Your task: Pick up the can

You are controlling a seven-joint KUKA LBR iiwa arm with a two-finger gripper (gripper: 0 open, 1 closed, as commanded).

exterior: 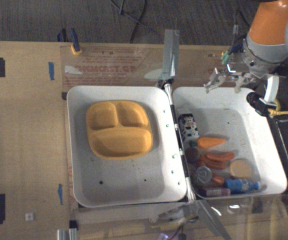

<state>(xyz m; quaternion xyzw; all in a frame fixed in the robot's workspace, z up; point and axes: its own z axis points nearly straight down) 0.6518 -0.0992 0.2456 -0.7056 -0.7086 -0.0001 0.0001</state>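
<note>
Jaws spread wide and holding nothing, the gripper (227,82) hangs over the far rim of the right bin (264,134). Down at that bin's near-left corner sits the can (203,175), grey top up, well apart from the fingers. Around it crowd a carrot (211,142), a hot dog (219,157), a blue bottle (241,185). Over in the left bin (79,149), a yellow divided plate (119,129).
</note>
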